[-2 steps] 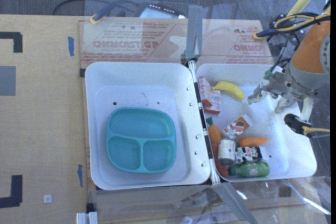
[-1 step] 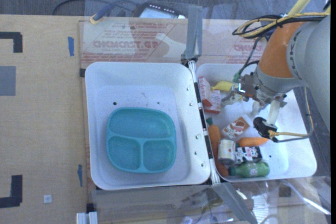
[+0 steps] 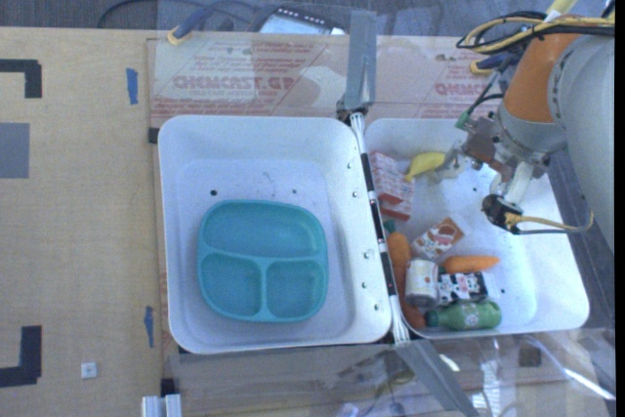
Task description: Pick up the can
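The can (image 3: 422, 280) is small and silver with a pale label. It sits near the front left of the right bin (image 3: 557, 293), between an orange carrot (image 3: 398, 254) and a black-and-white box (image 3: 461, 287). My gripper (image 3: 463, 154) hangs over the back of the same bin, just right of a yellow banana (image 3: 425, 163) and well behind the can. It holds nothing that I can see.
The right bin also has a red-and-white packet (image 3: 390, 181), a small snack packet (image 3: 439, 235), a second carrot (image 3: 472, 263) and a green bottle (image 3: 465, 315) at the front. A teal divided plate (image 3: 262, 261) lies in the left bin (image 3: 186, 171).
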`<state>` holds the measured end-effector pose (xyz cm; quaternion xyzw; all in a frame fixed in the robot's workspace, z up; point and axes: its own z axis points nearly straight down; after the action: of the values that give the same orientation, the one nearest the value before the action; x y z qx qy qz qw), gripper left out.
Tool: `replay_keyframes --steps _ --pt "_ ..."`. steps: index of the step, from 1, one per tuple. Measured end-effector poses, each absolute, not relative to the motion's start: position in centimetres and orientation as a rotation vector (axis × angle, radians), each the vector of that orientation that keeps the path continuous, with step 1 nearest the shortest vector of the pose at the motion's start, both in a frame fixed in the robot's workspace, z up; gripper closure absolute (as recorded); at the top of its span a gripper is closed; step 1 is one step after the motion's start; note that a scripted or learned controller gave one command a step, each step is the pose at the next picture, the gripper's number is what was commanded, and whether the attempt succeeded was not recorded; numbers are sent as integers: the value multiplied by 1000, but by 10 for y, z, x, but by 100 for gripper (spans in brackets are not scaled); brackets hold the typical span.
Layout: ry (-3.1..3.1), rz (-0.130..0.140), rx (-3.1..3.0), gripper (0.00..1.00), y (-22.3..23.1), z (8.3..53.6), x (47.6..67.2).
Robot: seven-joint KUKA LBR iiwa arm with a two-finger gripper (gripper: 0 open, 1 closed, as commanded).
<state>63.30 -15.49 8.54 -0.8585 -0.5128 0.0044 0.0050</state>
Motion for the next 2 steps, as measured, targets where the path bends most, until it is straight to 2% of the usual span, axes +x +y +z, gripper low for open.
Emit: replay_keyframes --steps 1,2 --pt "-1072 -3 -2951 0 -95 87 584" --pt "-1076 -4 -2956 100 -97 98 585"
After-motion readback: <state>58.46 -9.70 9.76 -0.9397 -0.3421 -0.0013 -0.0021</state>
